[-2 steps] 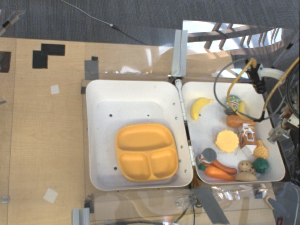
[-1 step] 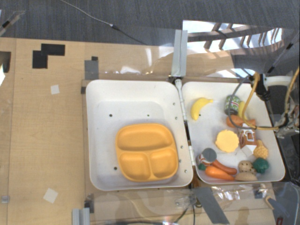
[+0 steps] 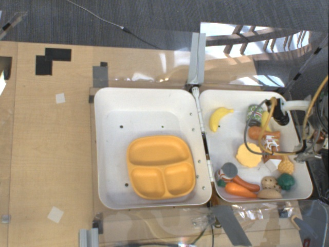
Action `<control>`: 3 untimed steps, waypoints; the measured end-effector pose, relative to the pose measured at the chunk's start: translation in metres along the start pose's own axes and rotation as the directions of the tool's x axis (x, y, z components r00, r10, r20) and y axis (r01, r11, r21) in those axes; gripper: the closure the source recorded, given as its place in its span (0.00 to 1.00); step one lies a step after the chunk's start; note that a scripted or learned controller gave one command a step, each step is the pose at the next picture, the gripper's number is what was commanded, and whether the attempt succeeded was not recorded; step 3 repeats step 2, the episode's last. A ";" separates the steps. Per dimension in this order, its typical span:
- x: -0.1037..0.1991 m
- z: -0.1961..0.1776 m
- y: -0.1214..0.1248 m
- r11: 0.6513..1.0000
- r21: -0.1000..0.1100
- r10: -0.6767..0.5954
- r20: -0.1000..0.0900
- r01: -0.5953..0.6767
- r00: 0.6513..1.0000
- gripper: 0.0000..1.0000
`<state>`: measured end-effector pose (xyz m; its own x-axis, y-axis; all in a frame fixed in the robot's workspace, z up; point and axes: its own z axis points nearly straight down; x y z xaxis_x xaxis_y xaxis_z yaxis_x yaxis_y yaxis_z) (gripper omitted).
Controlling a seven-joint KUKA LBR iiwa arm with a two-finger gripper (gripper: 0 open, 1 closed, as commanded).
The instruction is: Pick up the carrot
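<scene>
Camera view, looking down at a slant on a pale wooden bench that carries two shallow white bins side by side. The left bin [image 3: 108, 138] holds a yellow divided plate [image 3: 161, 166] toward its front edge, three compartments showing, nothing in them. The right bin [image 3: 205, 138] is crowded with toy food. The carrot [image 3: 240, 190] lies along the front edge, near the front left corner — an orange tapered body on its side, with a second orange-red piece [image 3: 245, 182] just behind it and touching or nearly so. A grey disc [image 3: 229, 169] sits just behind the carrot's left end. A yellow banana [image 3: 219, 118] lies near the back left corner, a flat yellow round [image 3: 249, 156] near the middle, a green broccoli [image 3: 286, 181] by the front right corner. The gripper [image 3: 271, 140] hangs over the right half of this bin, among cables and small objects; whether it is released or clenched cannot be told, and nothing can be made out in its hold. The carrot looks like a light, rigid, smooth plastic toy, likely to slip or roll — best taken across the thick middle, jaws straddling its width, though the bin wall in front and the neighbouring piece behind leave little room.
</scene>
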<state>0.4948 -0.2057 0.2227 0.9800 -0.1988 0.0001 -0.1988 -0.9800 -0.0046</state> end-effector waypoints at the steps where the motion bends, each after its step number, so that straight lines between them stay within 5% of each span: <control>1: 0.025 0.017 -0.006 1.000 0.001 -0.001 -0.006 0.001 1.000 1.00; 2: 0.003 0.087 -0.001 1.000 -0.001 0.002 0.003 -0.001 1.000 1.00; 3: 0.003 0.087 -0.001 1.000 -0.001 0.002 0.003 -0.001 1.000 1.00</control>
